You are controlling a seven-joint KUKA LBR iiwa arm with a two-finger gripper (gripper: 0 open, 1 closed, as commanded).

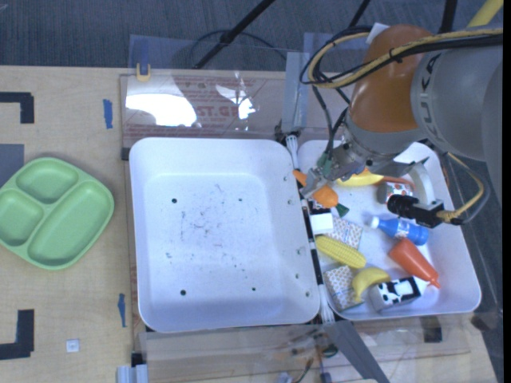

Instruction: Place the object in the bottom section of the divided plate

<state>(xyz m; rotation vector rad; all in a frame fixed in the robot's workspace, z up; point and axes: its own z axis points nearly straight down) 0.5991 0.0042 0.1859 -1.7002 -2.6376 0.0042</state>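
Note:
A green divided plate (68,222) lies on the wooden bench at the far left; its large section is on the lower right side and two small sections sit above and to the left. My gripper (330,171) is down in the upper left corner of the right bin (459,282), far from the plate. Directly below it lies a small orange toy (324,195) with a green bit (342,210) beside it. The arm's wrist hides what, if anything, is in the gripper.
The left white bin (215,214) lies between plate and gripper. In the right bin are a corn cob (341,251), a banana (369,280), a carrot (415,262), a blue bottle (403,229) and a black-and-white item (397,291). Cables loop above the arm.

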